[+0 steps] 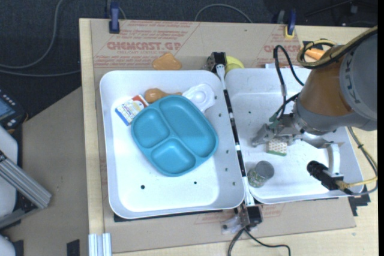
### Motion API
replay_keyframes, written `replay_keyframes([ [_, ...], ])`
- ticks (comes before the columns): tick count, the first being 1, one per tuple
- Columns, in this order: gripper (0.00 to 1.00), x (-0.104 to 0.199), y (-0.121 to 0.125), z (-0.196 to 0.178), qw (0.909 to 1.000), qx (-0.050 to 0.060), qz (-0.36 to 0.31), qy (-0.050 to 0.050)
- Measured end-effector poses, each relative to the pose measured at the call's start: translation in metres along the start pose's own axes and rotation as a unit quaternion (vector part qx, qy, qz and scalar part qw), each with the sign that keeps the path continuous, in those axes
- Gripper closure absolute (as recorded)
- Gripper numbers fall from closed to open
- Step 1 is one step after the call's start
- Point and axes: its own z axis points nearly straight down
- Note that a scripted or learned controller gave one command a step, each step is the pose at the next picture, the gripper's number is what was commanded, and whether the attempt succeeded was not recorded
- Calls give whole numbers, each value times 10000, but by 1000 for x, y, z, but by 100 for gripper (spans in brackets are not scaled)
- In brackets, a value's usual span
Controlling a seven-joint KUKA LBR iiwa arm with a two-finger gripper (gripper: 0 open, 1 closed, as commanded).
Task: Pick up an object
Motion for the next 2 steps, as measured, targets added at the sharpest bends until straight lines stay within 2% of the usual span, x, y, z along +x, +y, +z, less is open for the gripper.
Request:
replay_keyframes([
  [1, 100, -1, 1, -13, 10000, -27, 11, -11],
  [2, 100, 69, 13, -107, 10000, -63, -24, -10],
])
